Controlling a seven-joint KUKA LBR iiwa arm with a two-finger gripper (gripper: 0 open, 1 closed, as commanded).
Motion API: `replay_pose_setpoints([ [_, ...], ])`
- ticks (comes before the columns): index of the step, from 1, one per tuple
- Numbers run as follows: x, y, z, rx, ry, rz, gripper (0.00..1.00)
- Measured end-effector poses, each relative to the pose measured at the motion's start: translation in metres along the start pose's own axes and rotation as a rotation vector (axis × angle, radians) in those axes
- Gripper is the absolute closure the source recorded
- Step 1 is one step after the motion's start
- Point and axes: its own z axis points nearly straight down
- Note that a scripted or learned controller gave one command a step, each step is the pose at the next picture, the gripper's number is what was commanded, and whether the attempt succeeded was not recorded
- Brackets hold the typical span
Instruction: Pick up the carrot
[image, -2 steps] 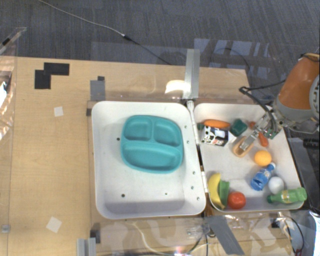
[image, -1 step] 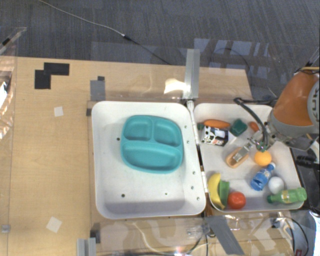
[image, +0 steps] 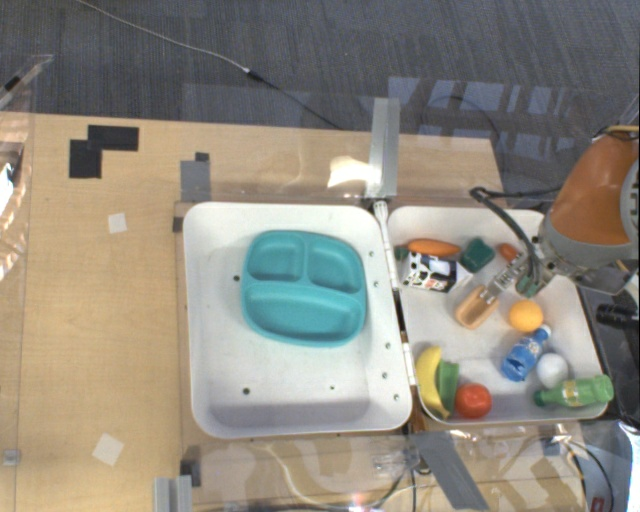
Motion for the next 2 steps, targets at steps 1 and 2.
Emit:
replay_pose_setpoints([
  [1, 0.000, 0.000, 0.001, 0.001, 0.001, -0.001, 0.00],
  [2, -0.020, -0.025, 0.012, 0.003, 0.005, -0.085, 0.00],
])
